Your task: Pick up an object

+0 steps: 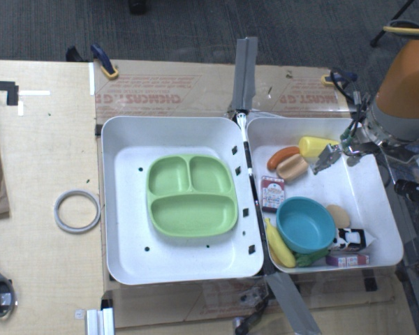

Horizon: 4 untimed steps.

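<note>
Objects crowd the right bin [377, 208]: a hot dog [288, 161], a yellow piece [314, 145], a small red carton [272, 192], a blue bowl [305, 223] and a banana [279, 246], with smaller items half hidden behind the bowl and hard to name. The gripper [329, 158] hangs just beside the yellow piece, gripping nothing; whether it is parted cannot be told. The left bin [119, 208] bears a green divided plate [192, 195]. A tape ring [77, 210] lies on the wooden bench [42, 152].

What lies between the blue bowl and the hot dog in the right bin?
A small red-and-white packet lies between the blue bowl and the hot dog, in the camera view.
</note>
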Each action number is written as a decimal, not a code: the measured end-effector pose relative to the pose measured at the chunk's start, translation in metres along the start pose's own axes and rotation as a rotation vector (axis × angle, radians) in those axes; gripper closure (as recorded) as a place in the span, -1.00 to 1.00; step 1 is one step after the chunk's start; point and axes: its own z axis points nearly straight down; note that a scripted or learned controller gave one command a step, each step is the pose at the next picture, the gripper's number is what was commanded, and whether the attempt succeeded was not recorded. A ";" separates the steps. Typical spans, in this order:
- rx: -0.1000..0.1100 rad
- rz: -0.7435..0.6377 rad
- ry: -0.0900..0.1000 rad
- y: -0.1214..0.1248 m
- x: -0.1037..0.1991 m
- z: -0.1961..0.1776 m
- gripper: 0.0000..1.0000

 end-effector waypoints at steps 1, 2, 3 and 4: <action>-0.004 -0.183 -0.002 0.036 0.018 0.092 -1.00; 0.028 -0.059 0.009 0.067 0.020 0.105 -1.00; -0.003 -0.179 -0.001 0.041 0.035 0.099 -1.00; -0.004 -0.175 -0.002 0.041 0.034 0.090 1.00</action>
